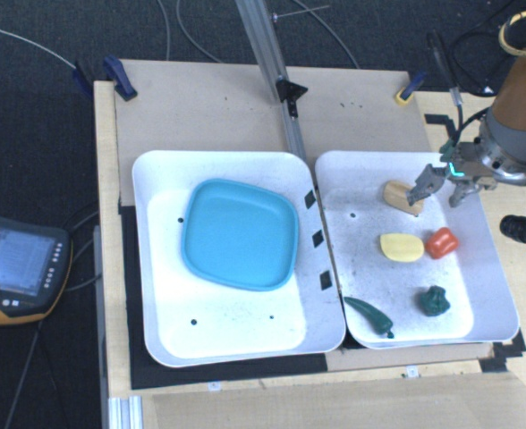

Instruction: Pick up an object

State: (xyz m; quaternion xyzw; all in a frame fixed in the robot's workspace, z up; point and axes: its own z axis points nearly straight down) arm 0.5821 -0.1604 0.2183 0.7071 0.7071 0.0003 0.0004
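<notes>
Your gripper (443,186) hangs over the right bin (487,324) with its fingers spread and nothing between them — just right of the tan block (400,196). Below the block lie the lemon (401,248) and, touching it, the tomato (440,242).

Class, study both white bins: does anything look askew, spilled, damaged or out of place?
One thing stands out: the dark green pepper-shaped toy in the right white bin lies up against the bin's near-left rim, apart from the other items. Nothing looks spilled or damaged.
</notes>
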